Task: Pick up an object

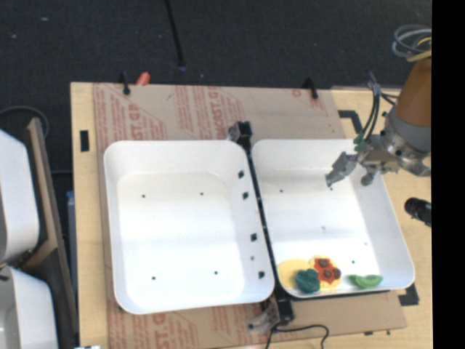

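The objects sit together at the near edge of the right bin (pixel 378 217), in its bottom strip. A yellow piece (pixel 292 273) lies furthest left, a teal lump (pixel 307 282) rests against it, a dark item with orange-red patches (pixel 327 269) sits just behind and to the right of the lump, and a green piece (pixel 365 281) lies a little apart toward the bin's right corner. The first three touch or overlap; exact shapes are too small to make out.

The end effector (pixel 352 170) hangs over the far part of the same bin, well apart from the cluster. Its two fingers point down and to the left and stand spread, with white bin floor visible between them; nothing is held. Above it the grey wrist and orange band of the arm (pixel 414 100) come in from the right, with looped cables beside it.

The left bin (pixel 116 195) lies just beside the right one, a black divider strip (pixel 253 209) running between them. Both rest on a cardboard sheet (pixel 174 111) laid over the bench (pixel 86 217).
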Motion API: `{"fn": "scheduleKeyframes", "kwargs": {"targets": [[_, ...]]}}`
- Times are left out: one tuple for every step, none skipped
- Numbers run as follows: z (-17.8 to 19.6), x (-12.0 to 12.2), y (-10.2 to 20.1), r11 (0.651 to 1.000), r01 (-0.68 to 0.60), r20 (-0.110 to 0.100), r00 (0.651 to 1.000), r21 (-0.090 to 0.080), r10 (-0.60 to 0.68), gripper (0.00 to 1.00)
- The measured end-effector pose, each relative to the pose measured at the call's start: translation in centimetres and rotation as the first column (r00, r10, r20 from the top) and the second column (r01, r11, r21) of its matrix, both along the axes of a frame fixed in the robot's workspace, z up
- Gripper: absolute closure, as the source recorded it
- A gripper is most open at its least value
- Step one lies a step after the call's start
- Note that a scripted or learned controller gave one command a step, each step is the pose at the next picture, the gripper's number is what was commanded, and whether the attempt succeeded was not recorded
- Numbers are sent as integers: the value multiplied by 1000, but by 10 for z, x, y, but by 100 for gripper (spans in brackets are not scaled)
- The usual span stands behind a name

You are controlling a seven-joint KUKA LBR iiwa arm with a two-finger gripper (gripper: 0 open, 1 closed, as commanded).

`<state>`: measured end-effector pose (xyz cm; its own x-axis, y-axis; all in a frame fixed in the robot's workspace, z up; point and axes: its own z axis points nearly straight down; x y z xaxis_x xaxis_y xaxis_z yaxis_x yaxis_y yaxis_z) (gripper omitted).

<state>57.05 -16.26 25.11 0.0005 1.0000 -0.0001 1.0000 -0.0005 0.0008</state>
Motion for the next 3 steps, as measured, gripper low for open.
{"fn": "scheduleKeyframes", "kwargs": {"targets": [[-84, -38, -4, 1000, 1, -7, 1000, 1, -1, 0], [-78, -70, -7, 1000, 1, 0, 1000, 0, -1, 0], [-99, -75, 4, 1000, 15, -2, 1000, 0, -15, 0]]}}
